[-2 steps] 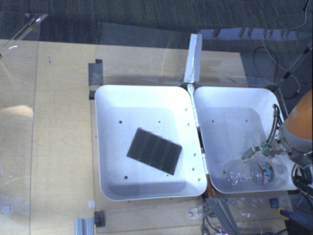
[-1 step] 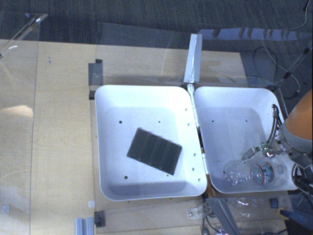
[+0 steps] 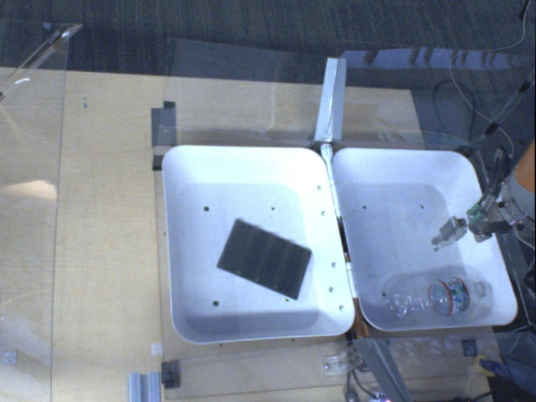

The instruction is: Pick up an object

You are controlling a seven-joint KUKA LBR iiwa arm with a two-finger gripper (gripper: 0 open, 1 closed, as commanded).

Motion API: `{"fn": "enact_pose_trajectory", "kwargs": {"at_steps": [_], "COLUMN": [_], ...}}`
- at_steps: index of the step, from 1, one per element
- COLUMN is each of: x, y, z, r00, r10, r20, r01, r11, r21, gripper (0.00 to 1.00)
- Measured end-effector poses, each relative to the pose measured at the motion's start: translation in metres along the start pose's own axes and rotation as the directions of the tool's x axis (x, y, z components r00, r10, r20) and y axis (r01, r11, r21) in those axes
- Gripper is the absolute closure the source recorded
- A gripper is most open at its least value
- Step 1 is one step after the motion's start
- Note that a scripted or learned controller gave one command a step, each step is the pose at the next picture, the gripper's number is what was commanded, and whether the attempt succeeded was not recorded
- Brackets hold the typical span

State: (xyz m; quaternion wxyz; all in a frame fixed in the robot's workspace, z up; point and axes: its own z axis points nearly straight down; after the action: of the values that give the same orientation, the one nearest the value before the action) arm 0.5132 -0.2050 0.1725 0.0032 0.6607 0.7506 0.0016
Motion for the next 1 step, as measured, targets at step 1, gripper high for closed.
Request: {"fn": "enact_pose_trajectory", "kwargs": {"at_steps": [1], "x": [0.0019], "y": [-0.0227], "z": [0.0832], "r00": [0.997], "r10": [-0.081], "r20": [0.003], "r01": [0.081], "r11": [0.997], "r21": [-0.006], "gripper": [0.00]}}
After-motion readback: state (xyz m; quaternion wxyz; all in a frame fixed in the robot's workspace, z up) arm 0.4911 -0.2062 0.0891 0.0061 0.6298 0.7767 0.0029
